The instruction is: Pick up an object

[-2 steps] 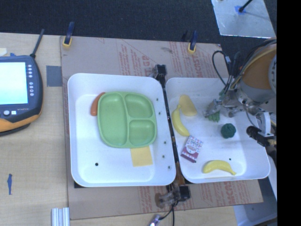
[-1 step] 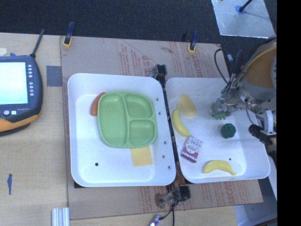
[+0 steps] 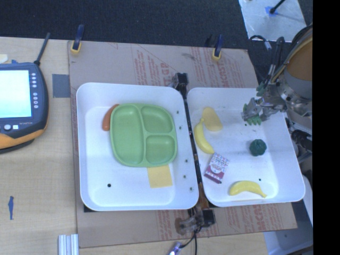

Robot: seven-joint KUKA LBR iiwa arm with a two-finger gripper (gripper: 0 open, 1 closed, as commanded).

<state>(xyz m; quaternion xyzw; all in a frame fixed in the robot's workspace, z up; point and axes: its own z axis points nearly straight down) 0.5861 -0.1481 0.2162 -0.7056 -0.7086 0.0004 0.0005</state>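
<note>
My gripper (image 3: 255, 116) hangs low over the far right part of the right bin (image 3: 287, 193), with something greenish at its tip. A dark green round object (image 3: 258, 147) lies a little in front of it. To the gripper's left are a yellow lump (image 3: 212, 120) and a curved yellow banana (image 3: 202, 138) by the bin's left wall. A pink and white packet (image 3: 217, 168) and a second banana (image 3: 247, 188) lie near the front. The left bin (image 3: 87, 142) holds a green divided plate (image 3: 143, 135), an orange piece (image 3: 108, 118) tucked under the plate's left edge, and a yellow square (image 3: 160, 176).
The bins sit side by side on brown cardboard (image 3: 133, 62) held by clamps (image 3: 77, 40). A teach pendant with a screen (image 3: 18, 102) lies on the bench to the far left. The arm's body (image 3: 300, 73) rises at the right bin's far right corner.
</note>
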